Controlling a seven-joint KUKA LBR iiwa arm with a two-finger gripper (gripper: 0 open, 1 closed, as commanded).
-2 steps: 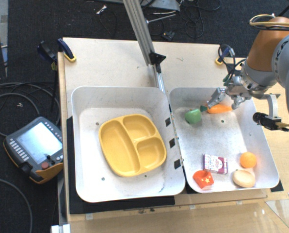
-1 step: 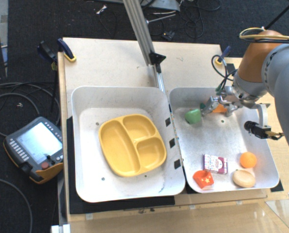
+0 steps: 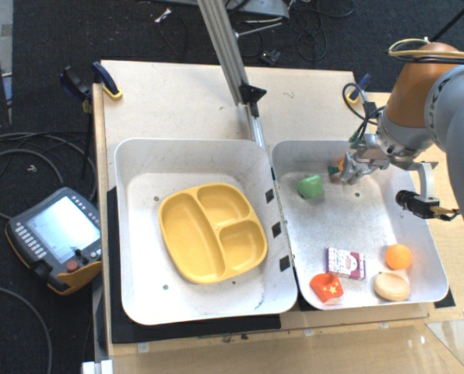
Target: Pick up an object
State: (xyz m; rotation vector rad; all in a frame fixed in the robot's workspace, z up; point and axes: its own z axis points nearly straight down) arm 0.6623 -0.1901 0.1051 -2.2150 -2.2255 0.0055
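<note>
My end effector (image 3: 350, 170) hangs low in the upper part of the right white bin (image 3: 372, 232), just right of the small green rounded block (image 3: 311, 186), likely my target. I cannot tell its opening or whether it has hold of anything. The bin's upper wall is close behind me. Open floor lies toward the frame's bottom, before the cluster at the lower right.

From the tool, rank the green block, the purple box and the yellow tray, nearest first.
Measured from the tool at the back of the right bin:
1. Green block, just to its left in the same bin.
2. Purple box, toward the front of that bin.
3. Yellow tray, across in the left bin.
</note>
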